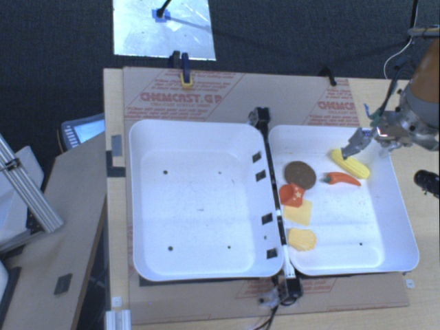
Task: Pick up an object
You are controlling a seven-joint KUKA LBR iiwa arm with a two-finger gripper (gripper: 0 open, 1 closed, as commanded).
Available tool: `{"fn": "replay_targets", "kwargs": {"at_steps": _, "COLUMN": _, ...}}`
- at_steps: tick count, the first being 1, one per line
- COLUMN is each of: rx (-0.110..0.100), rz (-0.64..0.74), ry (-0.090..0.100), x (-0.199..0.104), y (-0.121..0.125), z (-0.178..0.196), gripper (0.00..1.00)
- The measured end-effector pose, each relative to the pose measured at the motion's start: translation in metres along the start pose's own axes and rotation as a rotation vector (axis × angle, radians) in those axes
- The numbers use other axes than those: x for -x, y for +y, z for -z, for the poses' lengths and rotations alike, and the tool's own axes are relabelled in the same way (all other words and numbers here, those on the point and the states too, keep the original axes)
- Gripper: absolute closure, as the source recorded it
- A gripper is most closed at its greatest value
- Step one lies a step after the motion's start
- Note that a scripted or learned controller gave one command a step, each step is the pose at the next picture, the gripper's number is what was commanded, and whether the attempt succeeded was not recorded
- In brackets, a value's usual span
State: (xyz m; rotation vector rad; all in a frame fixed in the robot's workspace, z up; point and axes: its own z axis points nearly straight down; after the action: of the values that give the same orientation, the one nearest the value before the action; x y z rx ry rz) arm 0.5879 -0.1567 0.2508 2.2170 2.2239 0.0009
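White right bin [392,253]: toy foods [300,205].

Two white bins [199,205] are sitting side by side, the right one holding one corn cob [350,163], one orange pepper [342,179], one brown disc [300,174], one red piece [292,195] and two yellow pieces [300,214].
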Motion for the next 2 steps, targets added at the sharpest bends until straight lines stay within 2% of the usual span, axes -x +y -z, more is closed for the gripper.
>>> {"fn": "replay_targets", "kwargs": {"at_steps": 1, "rx": -0.002, "rz": 0.009, "ry": 0.003, "x": -0.07, "y": 0.064, "z": -0.089, "gripper": 0.0}}
{"fn": "replay_targets", "kwargs": {"at_steps": 2, "rx": -0.003, "rz": 0.003, "ry": 0.001, "x": -0.069, "y": 0.081, "z": -0.14, "gripper": 0.0}}
